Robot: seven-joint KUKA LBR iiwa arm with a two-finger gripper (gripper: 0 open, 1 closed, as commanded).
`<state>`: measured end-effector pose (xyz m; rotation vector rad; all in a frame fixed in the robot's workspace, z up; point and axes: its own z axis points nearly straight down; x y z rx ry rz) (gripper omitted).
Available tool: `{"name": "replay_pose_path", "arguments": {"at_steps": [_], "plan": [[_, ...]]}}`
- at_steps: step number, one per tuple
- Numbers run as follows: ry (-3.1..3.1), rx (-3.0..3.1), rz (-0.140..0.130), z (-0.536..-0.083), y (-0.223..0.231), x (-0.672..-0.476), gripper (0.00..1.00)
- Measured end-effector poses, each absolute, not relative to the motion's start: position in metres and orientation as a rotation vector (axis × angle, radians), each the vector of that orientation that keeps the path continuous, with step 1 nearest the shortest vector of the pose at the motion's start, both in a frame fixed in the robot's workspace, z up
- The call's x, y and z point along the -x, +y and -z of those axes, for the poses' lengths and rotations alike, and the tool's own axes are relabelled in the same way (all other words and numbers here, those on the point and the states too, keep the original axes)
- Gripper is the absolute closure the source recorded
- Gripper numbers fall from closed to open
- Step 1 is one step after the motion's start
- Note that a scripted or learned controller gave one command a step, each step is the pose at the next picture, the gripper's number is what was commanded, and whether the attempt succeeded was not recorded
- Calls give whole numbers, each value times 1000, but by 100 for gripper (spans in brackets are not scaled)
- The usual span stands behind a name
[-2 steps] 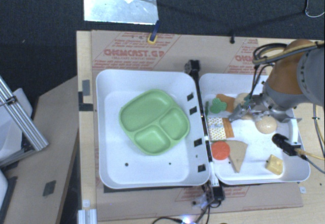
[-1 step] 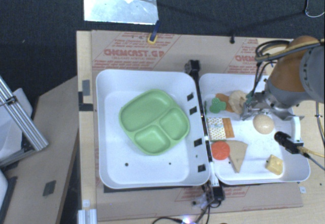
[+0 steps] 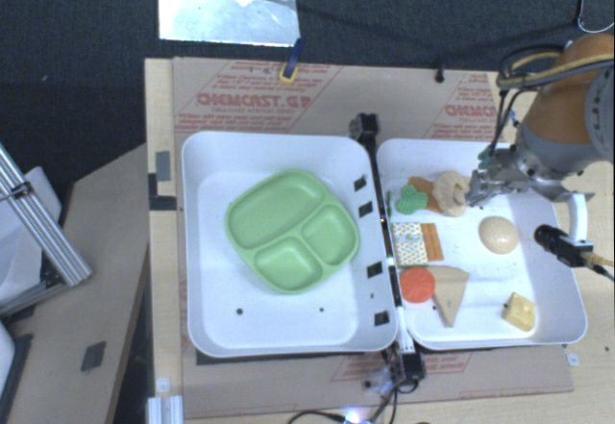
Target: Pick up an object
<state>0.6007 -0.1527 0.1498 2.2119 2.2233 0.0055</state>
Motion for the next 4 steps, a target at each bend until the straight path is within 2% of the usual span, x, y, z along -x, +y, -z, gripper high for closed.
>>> {"name": "replay_pose_path", "arguments": {"at_steps": [1,2,3,4], "plan": [[2223,-2209,-7,-215,-153,-606,100],[2227,-2212,-3,-225,-153,-607,100],[2230,-2214,0,-216,-109,-586,100],[2233,-2212,-2,-227,-54,-560,100]]}}
